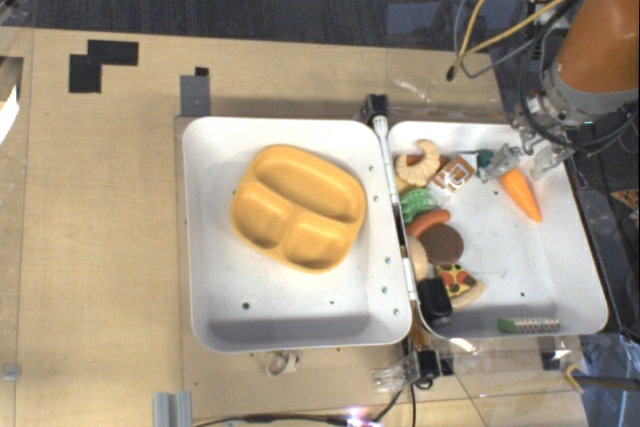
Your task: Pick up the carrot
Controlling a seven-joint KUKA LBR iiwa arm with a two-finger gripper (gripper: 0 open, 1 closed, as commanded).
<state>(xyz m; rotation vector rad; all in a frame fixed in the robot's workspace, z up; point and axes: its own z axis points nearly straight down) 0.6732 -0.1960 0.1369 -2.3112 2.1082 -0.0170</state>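
The carrot [522, 194] is a small orange cone lying in the right bin [570, 300], near its back right, thick end towards the back and tip towards the front. My gripper [521, 161] hangs just behind and above that thick end. Its two metal fingers [497, 162] are spread apart, so it is open, with nothing held between them. The carrot rests on the bin floor. The grey arm with its orange band [600, 35] comes in from the upper right.
Toy food crowds the right bin's left side: a croissant [418, 160], a green piece [415, 205], a brown disc [440, 243] and a pizza slice [462, 283]. A yellow three-part plate [298, 207] lies in the left bin [215, 315]. Cables [490, 5] loop near the arm.
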